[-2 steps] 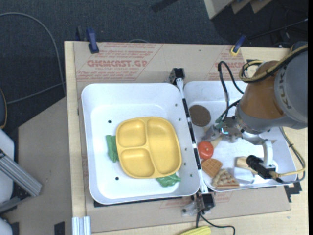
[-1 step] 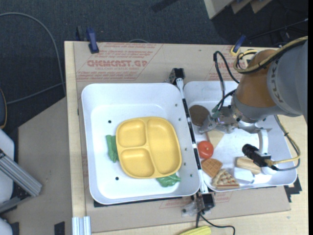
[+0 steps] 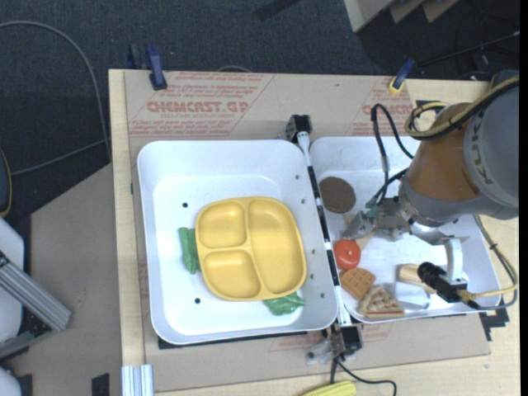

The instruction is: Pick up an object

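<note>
Overhead, two white bins sit side by side. A yellow divided plate [image 3: 250,247] fills the left bin [image 3: 157,172]. In the right bin [image 3: 351,148], the gripper [image 3: 369,219] hangs low above a red tomato [image 3: 347,254], near a brown disc [image 3: 337,194] and waffle pieces [image 3: 358,282]. Whether it grips anything cannot be told. Crowded items risk a glancing miss.

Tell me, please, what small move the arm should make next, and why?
Probably a short shift of the hand toward the red tomato, then a descent. The hand hangs in the right bin with nothing visibly held, and the tomato lies nearby, apart from the waffle.
</note>
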Robot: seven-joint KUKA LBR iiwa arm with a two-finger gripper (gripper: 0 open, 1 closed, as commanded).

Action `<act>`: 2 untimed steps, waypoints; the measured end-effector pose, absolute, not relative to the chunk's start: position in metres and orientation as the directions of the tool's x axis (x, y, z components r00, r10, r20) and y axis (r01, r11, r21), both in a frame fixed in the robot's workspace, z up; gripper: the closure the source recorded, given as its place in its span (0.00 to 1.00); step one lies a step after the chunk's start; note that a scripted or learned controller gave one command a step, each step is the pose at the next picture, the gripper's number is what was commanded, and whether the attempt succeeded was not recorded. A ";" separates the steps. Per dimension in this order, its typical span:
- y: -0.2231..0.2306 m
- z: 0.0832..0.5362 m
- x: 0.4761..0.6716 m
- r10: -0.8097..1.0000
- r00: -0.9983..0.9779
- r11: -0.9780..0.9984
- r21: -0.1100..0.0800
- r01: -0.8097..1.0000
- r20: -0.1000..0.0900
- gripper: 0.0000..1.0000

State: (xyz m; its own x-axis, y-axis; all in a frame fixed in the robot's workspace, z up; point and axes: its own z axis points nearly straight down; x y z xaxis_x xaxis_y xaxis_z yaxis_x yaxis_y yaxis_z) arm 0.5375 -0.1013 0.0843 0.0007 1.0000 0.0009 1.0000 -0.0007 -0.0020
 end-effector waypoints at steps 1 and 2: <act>-0.092 0.084 0.548 1.000 0.000 0.000 0.001 1.000 0.000 0.00; -0.098 0.084 0.518 1.000 0.001 -0.001 -0.002 1.000 0.001 0.00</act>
State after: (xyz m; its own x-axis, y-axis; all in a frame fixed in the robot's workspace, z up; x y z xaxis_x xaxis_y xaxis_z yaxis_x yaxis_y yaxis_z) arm 0.5175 -0.0983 0.0843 0.0011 1.0000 0.0012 1.0000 -0.0011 -0.0019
